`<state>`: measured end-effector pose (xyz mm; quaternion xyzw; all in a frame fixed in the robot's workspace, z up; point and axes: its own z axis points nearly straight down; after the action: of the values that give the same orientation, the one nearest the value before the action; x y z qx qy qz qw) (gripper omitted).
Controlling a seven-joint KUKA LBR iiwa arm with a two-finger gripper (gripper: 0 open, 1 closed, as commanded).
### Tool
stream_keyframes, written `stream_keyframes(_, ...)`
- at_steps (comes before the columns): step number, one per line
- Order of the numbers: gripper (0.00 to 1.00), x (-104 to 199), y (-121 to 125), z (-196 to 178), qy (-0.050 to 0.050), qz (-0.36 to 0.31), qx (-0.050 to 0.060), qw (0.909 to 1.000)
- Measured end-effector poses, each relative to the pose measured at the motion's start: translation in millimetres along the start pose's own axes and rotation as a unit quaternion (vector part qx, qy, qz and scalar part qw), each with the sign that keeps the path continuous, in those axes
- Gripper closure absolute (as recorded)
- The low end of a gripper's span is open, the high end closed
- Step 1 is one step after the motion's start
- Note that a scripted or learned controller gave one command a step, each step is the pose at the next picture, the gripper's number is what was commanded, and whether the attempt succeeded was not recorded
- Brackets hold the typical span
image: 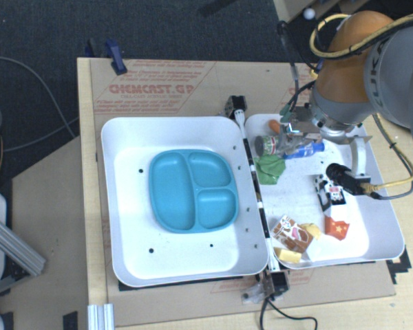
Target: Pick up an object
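Over the right bin (pixel 382 215) my gripper (pixel 294 141) hangs by 1 green cloth (pixel 270 167); nothing looks lifted yet, its state unclear.

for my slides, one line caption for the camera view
Arm reaches into right bin of clutter; blue tray in left bin.

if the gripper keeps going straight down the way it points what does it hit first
Probably the small clear bottle lying in the right bin, beside the green cloth; the gripper seems right over it, though depth is unclear.
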<state>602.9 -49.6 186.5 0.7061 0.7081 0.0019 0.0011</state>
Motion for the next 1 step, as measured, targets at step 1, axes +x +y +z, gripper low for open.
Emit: stream_keyframes(1, 0.0, -1.3, -1.2, 1.8, 0.0, 0.001, 0.002, 1.0)
